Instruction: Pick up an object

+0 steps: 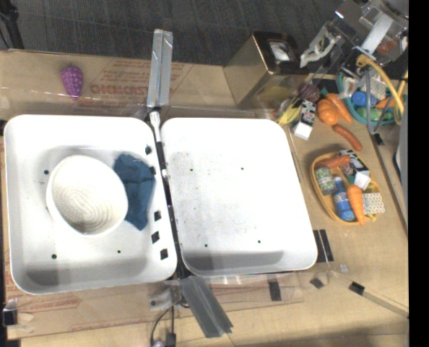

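White woven dome-shaped object (pixel 88 194) lies in the left bin (pixel 27 266), touching a blue crumpled cloth (pixel 136 189). Arm assembly sits at upper right; pincer (pixel 323 45) state cannot be told. Approach pending: next move requires descent over the left bin.

Two bins sat side by side on bench (pixel 388 280). Left bin (pixel 27 266) held round woven hat (pixel 88 194) with cloth (pixel 137 188) touching its right side. Right bin (pixel 236 194) lay just beside it. Grape bunch (pixel 72 80) lay behind left bin. Basket of toys (pixel 347 186) sat right of right bin; loose toy pile (pixel 337 107) lay behind basket.
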Robot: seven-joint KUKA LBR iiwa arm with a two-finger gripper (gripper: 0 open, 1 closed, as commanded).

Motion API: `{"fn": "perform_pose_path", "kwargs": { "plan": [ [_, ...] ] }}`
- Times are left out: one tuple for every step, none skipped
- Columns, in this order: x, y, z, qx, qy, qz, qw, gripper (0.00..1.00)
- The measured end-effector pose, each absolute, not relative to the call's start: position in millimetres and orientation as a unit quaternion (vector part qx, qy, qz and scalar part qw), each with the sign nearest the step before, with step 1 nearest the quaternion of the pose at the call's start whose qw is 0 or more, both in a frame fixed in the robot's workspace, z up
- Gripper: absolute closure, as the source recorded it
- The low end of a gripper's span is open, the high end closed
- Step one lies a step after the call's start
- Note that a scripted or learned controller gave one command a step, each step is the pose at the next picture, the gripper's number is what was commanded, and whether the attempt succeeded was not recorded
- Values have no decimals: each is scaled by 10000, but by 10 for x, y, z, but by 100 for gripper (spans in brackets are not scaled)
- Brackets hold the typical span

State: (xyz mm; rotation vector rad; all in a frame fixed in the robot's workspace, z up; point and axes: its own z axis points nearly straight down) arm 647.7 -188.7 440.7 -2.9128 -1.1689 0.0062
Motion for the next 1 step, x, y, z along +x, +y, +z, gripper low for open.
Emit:
{"fn": "perform_pose_path", "kwargs": {
  "plan": [
    [6272,-1931,3878,-8946,-4468,18,18,0]
  ]
}}
